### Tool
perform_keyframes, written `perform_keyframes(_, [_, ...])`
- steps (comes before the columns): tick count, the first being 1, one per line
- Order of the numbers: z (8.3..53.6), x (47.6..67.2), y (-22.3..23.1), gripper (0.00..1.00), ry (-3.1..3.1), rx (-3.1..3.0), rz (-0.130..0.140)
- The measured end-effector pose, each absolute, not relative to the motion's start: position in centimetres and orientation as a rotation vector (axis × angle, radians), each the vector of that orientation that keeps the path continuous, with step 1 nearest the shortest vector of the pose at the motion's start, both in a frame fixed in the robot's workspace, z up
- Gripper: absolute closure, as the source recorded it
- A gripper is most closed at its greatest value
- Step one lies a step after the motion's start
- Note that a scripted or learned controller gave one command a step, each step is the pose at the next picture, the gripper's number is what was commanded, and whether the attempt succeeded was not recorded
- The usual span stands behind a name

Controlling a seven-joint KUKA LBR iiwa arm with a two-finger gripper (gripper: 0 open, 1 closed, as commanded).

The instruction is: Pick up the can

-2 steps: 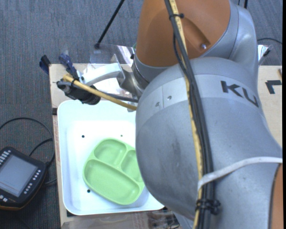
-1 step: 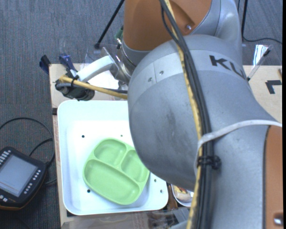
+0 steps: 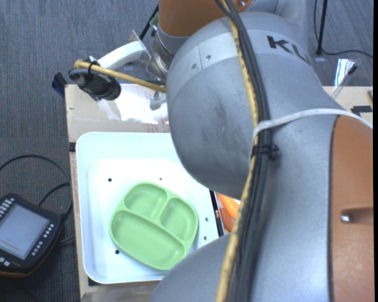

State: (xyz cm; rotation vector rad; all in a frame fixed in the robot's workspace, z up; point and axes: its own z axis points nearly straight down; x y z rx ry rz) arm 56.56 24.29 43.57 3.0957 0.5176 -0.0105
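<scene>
From my seat the one legible marking I find is on the arm (image 3: 239,106): dark capital letters on the grey housing near the top, reading "KU", the rest cut off where the shell curves away and a cable (image 3: 249,74) crosses beside it. The pendant (image 3: 19,234) on the floor at lower left has a lit screen and a row of buttons, but I can't read any characters on it. The tray (image 3: 154,225) and bin (image 3: 94,168) carry no print I can make out.
</scene>
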Motion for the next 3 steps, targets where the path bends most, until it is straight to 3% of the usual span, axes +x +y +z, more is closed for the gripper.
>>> perform_keyframes(1, [40.4, 47.9, 23.6, 0.00, 0.290, 3.129, 0.001])
perform_keyframes(2, [43.5, 47.7, 24.1, 0.00, 0.906, 2.999, -0.012])
perform_keyframes(3, [44.3, 47.6, 24.5, 1.00, 0.919, 2.995, -0.021])
